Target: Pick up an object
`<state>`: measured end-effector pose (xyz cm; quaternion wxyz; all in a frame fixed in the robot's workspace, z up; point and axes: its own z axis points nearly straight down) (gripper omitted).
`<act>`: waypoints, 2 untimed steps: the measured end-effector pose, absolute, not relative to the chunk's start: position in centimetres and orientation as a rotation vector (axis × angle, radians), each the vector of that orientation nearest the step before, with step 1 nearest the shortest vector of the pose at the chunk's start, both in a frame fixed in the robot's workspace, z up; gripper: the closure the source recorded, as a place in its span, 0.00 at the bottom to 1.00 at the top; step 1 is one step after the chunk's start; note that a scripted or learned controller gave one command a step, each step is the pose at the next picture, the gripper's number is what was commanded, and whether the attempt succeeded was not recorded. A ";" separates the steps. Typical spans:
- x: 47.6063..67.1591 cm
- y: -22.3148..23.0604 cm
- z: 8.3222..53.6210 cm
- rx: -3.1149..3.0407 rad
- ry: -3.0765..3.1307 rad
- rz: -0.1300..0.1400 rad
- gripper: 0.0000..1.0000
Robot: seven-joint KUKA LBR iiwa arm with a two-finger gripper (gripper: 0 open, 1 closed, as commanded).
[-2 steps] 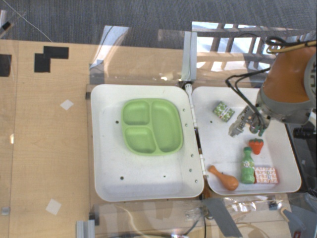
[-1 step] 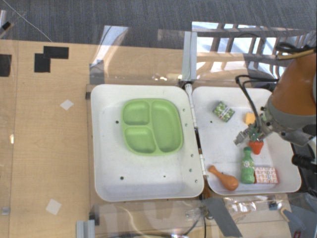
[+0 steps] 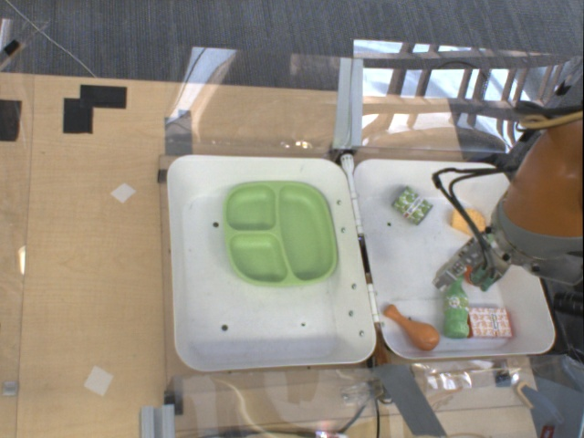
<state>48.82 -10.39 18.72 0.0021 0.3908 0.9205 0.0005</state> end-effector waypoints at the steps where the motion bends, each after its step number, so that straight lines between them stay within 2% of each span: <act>1: 48.9 -7.4 19.0 0.931 2.995 0.003 1.00; 2: 48.8 -9.7 19.2 0.687 3.059 0.000 1.00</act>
